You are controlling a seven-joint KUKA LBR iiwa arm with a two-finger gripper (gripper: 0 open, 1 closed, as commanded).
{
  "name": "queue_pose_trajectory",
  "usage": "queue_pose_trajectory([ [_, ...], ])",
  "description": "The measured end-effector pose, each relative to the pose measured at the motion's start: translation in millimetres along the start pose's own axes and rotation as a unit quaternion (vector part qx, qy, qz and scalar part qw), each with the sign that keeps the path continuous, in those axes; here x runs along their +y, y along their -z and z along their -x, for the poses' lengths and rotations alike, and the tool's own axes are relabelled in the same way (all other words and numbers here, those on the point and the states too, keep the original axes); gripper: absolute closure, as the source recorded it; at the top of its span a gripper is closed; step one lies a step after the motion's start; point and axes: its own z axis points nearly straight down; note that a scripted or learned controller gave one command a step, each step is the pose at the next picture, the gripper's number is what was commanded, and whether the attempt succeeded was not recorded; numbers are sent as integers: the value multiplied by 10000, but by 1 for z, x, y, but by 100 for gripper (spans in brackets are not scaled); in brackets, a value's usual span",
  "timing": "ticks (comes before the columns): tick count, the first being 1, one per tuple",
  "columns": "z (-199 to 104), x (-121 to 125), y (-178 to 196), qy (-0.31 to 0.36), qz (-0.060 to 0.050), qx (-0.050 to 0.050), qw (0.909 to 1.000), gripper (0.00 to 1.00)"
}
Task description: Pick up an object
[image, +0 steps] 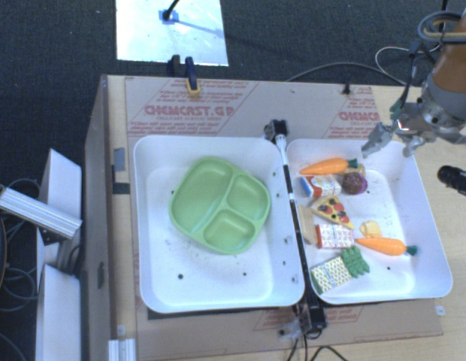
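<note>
My gripper point(391, 141) hangs over the far edge of the right bin point(425, 224), its two fingers spread open with nothing between them. Below it in that bin lie toy foods: a carrot point(324, 167) at the far side, a dark purple round piece point(355, 183), a pizza slice point(333, 210), a red-and-white box point(334, 236), a second carrot point(383, 245) and a green broccoli piece point(355, 261) beside a patterned card point(330, 274). The nearest things to the fingers are the far carrot and the purple piece.
The left bin point(154, 262) holds a green divided plate point(220, 204). A black divider rail point(291, 201) runs between the bins. Cables trail across the cardboard point(218, 104) behind the bins, near the arm.
</note>
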Motion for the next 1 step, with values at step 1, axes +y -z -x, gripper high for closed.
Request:
queue_pose_trajectory([
  [1,21,-6,-161,-12,-5,0,10000,0],
])
